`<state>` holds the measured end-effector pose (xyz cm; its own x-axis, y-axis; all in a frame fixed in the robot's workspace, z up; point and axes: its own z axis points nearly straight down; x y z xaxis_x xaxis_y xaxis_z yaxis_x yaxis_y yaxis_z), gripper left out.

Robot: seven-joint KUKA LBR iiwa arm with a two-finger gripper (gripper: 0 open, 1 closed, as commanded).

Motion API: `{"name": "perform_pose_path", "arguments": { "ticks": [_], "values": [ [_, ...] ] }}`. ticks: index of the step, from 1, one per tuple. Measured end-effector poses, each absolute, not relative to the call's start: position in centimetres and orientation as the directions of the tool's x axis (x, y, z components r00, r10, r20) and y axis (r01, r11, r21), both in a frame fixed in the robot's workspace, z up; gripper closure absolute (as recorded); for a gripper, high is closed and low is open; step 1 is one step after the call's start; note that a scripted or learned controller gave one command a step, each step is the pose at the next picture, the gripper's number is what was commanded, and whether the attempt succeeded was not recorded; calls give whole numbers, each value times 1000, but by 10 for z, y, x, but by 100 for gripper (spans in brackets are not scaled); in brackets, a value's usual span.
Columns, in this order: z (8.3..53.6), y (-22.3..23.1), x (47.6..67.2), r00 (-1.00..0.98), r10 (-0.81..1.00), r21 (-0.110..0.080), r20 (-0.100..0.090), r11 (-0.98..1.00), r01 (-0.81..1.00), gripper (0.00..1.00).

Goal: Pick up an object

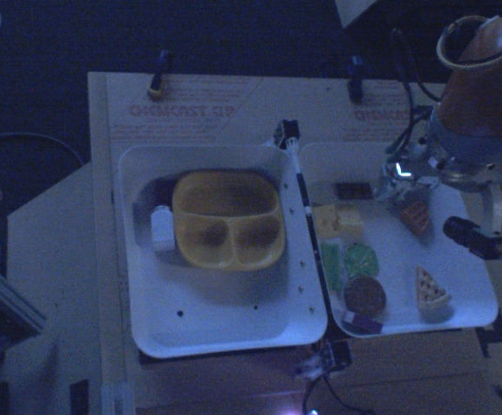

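honestly can't tell if the hand (397,184) is open, and crowding beside the waffle toy (416,217) could botch the grab.

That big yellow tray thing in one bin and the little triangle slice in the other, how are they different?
The yellow divided plate is far larger than the pizza-like slice and fills much of the left bin; the slice takes a small corner area of the right bin. The plate is rounded with three compartments; the slice is a flat wedge. The plate is plain yellow; the slice looks pale with darker specks. Both lie flat, apart from the gripper.
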<state>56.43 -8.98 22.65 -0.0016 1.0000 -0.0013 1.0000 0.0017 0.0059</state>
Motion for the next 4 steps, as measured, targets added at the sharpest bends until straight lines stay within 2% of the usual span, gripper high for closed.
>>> {"name": "perform_pose_path", "arguments": {
  "ticks": [1, 2, 3, 4],
  "values": [
    [235, -57, 529, -3, 1000, -4, 3, 3, 1000, 100],
    [218, -24, 489, -2, 1000, -6, 2, 2, 1000, 100],
    [232, -27, 490, -1, 1000, 3, 0, 1, 1000, 100],
    [229, -32, 485, 1, 1000, -2, 0, -1, 1000, 100]
  ]
}}
